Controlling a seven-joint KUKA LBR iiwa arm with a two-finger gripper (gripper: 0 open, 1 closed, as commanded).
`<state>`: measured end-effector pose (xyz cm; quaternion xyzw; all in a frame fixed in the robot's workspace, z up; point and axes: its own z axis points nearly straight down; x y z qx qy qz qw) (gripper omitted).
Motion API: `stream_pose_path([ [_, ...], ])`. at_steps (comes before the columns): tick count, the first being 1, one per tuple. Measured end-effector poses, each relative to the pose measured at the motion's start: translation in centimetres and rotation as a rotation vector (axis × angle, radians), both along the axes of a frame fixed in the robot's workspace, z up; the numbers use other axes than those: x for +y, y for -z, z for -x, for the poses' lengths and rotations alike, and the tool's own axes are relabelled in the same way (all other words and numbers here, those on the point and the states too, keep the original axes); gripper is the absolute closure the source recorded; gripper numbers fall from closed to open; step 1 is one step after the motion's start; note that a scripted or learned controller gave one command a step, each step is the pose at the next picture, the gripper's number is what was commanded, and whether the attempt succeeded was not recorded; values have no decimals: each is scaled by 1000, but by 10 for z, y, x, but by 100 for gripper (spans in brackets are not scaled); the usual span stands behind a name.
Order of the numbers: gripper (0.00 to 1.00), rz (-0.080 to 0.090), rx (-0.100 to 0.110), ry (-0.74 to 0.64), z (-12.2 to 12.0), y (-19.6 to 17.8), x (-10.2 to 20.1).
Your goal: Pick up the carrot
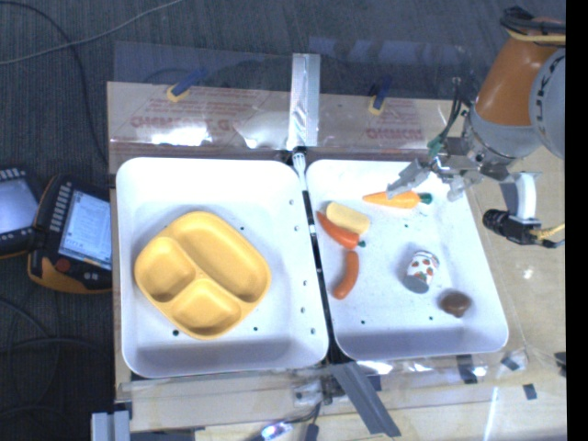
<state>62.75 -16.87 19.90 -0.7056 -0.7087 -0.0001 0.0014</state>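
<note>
The two bins, left bin point(138, 274) and right bin point(478, 274), are seen to be of smooth white plastic with a soft sheen; small dark holes are noted in their floors. The divided tray point(200, 269) is rendered in glossy yellow plastic. The carrot point(393, 199) is presented as smooth, moulded orange plastic with a green tip. The sausage point(344, 275) is finished in a slightly glossy red-orange. The brown piece point(454, 302) appears matt. The table point(524, 274) is shown as pale, wood-like board. A clear, reflective sheet point(220, 108) is fitted behind the bins. The floor point(55, 81) is covered in dark, rough carpet.
</note>
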Motion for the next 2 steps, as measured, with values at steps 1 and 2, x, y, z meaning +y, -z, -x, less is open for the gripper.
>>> stream_pose_path([
  [1, 0, 3, 0, 162, -38, 100, -17],
  [2, 0, -8, -16, 299, 35, 106, -25],
])
